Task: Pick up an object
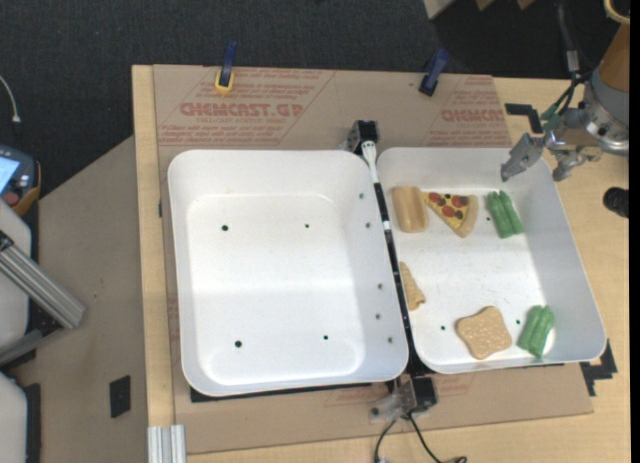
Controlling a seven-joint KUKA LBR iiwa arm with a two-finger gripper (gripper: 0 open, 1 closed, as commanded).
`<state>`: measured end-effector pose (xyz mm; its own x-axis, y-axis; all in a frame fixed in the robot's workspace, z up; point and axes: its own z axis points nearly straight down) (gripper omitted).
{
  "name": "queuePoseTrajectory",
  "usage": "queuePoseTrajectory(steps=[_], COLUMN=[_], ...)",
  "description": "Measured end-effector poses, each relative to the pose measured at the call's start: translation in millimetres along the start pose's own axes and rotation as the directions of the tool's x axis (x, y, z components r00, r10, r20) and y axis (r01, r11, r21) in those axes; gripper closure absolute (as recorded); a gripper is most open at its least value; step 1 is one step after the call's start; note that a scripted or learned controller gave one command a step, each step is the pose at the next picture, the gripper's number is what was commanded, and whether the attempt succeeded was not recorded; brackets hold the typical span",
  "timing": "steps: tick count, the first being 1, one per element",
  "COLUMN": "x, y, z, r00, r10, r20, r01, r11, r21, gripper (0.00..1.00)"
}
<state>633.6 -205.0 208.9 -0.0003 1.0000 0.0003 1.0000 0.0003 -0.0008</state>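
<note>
The right bin (560, 251) holds several toy foods. A tan bun (407, 208), a pizza slice (452, 211) and a green pickle (503, 215) lie in a row near its far side. By the bin's left wall rests a small tan piece (411, 286). A slice of toast (484, 333) and a second green pickle (536, 330) sit near the front edge. My gripper (539, 163) hangs over the far right corner of this bin, above and right of the first pickle. It is open with nothing between its fingers.
The left bin (200, 251) stands next to the right one, joined along a black divider (385, 241). Blue clamps (227, 69) hold the cardboard base at the back. Cables run near the front edge (405, 411).
</note>
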Motion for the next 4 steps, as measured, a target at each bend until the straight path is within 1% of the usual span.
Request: queuePoseTrajectory(steps=[1, 2, 3, 4], x=[-19.6, -19.7, -19.6, 7.9], y=[-4.6, -29.2, -83.4, -135.5], z=[14.1, -58.6, -118.5, -183.8], r00=[1.0, 1.0, 1.0, 1.0], r10=[0.002, 0.002, 0.003, -0.001], r20=[0.0, 0.004, 0.003, 0.003], r01=[-0.002, -0.002, -0.003, 0.001], r11=[1.0, 1.0, 1.0, 1.0], r21=[0.003, -0.009, -0.005, -0.009], gripper=[0.0, 0.0, 0.0, 0.0])
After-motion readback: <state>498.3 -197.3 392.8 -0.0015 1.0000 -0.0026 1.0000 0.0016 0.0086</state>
